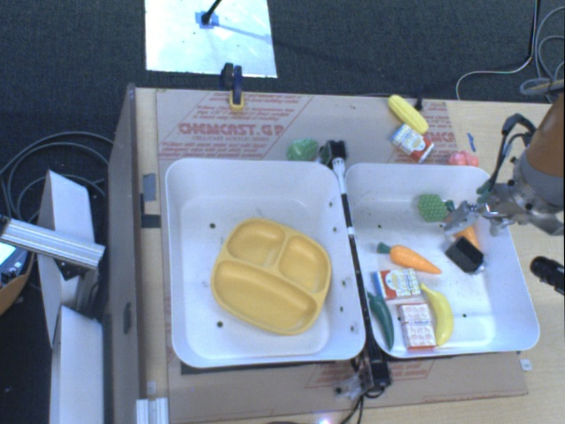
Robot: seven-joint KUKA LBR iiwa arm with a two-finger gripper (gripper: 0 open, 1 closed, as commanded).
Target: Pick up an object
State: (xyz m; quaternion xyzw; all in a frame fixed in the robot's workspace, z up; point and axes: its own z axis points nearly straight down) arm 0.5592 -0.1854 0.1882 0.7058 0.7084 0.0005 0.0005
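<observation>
Hovering hand [465, 237] above right bin [521, 325]

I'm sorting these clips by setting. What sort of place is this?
Probably a robotics lab bench set up for grasping trials. Two white bins sit on a board; the right one holds toy food such as a carrot and banana, the left a yellow divided tray. Loose cables lie on dark carpet.

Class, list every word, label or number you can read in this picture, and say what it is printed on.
"CHEMCAST GP", in red, on the brown sheet behind the bins.
A smaller red line beneath it: too blurred to read.
Fainter red print at the sheet's right end: unreadable.
Print on the small red and white boxes in the right bin, and on the one behind it: too small to read.
</observation>
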